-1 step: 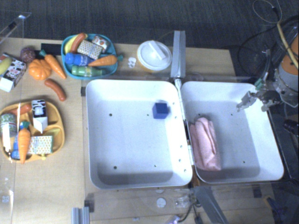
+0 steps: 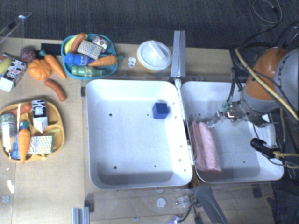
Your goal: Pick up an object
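Pink cloth (image 2: 205, 147) lies along the left wall of the right bin (image 2: 247, 169). Just beyond it my gripper (image 2: 219, 118) hovers low; whether it grips I cannot tell. Farther left, a blue cube (image 2: 160, 110) sits in the left bin (image 2: 121, 162).

- At your 9 o'clock, the left bin (image 2: 135, 171) looks like smooth white plastic with a faint sheen.
- In it, toward 12 o'clock, you see a blue cube (image 2: 160, 110), matt, foam or plastic.
- The right bin (image 2: 243, 169) matches; its pink cloth (image 2: 205, 146) looks soft and nubbly.
- The bench (image 2: 56, 185) reads as pale wood.
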Tool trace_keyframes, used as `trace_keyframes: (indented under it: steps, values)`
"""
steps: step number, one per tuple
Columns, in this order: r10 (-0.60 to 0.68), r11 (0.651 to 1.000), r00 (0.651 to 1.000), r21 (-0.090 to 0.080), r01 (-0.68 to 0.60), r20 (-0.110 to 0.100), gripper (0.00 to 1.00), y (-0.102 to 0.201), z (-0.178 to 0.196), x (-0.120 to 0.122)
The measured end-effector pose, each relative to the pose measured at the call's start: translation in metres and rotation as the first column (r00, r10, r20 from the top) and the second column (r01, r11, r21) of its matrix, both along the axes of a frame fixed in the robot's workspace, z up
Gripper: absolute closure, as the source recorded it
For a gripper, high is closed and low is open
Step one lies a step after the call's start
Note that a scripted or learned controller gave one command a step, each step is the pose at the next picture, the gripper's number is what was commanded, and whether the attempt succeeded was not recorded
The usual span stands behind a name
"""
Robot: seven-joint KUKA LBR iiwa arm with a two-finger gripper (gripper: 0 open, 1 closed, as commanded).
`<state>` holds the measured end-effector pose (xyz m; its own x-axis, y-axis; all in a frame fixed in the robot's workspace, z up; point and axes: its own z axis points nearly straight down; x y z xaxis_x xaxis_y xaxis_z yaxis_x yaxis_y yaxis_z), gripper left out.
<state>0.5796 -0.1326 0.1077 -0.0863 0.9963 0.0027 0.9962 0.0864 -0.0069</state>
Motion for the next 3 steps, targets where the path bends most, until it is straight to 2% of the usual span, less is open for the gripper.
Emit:
trace_keyframes:
  steps: [1,2,3]
  values:
    - [0.336,0.942,0.942,-0.008,-0.336,0.018,0.0,0.025,-0.02,0.036]
    - [0.366,0.931,0.93,0.0,-0.366,0.006,0.0,-0.001,0.015,-0.016]
    - [0.47,0.883,0.883,-0.014,-0.469,0.023,0.0,0.026,-0.017,-0.035]
